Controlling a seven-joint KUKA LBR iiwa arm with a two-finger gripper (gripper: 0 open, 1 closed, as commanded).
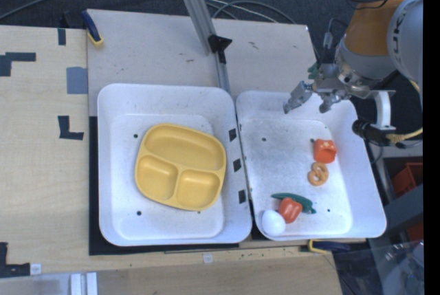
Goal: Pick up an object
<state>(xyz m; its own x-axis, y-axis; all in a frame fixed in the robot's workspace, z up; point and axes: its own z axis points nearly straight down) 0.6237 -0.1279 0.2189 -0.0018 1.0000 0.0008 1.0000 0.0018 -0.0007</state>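
My arm (385, 18) is cut off by the right edge, beyond the right bin (357, 218). In that bin, the egg (273, 222) partly hides the pepper's (291, 208) lower end.

Four small things lie in the right bin (357, 149), toward its near right part. An orange block (324, 150) sits farthest; just nearer lies a tan pretzel-like ring (317, 175). A red pepper with green stem (291, 208) rests touching a white egg (273, 222) at the near edge.
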